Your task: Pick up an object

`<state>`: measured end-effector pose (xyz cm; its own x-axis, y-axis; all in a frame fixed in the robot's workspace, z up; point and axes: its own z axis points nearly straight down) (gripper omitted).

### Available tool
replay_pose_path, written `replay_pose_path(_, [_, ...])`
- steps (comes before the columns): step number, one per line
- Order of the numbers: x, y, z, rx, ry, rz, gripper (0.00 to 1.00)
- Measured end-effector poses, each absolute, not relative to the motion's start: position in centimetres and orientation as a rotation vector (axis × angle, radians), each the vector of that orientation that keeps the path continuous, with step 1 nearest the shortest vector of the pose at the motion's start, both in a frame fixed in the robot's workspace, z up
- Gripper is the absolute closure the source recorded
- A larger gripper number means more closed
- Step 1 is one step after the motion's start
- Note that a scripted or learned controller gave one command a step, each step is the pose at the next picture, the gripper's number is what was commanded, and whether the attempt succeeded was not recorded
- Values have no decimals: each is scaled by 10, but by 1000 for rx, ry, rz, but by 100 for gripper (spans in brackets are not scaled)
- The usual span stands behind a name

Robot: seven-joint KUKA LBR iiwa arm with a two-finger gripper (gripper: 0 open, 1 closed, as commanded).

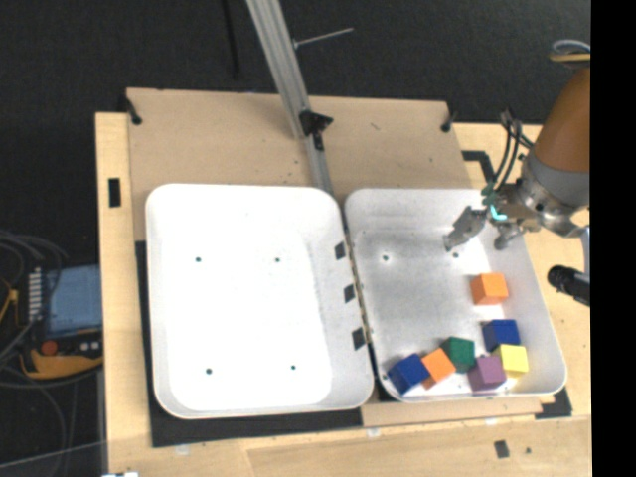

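My gripper (484, 233) hangs over the upper right part of the right bin (397, 217), its two fingers spread apart and open with nothing between them. An orange block (489, 287) lies just below it, apart from the fingers. Further toward the bin's front right sit a blue block (502, 333), a yellow block (514, 358) and a purple block (487, 373). Along the front edge lie a green block (460, 352), a second orange block (438, 365) and a second blue block (408, 373).
The left bin (248, 296) lies beside the right one, joined by small black clips. A slanted metal pole (283, 58) rises behind the bins. A blue box with cables (70, 301) sits off the bench at the left.
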<state>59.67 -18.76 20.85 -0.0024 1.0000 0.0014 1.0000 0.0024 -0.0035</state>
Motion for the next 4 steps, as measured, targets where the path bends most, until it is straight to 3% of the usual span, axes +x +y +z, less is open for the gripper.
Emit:
replay_pose_path(1, [598,-188,211,-2218,-2226,-1,0])
replay_pose_path(3, [592,-179,121,-2222,-2219,6,0])
replay_pose_path(4, [592,-180,97,-2227,-2219,3,0])
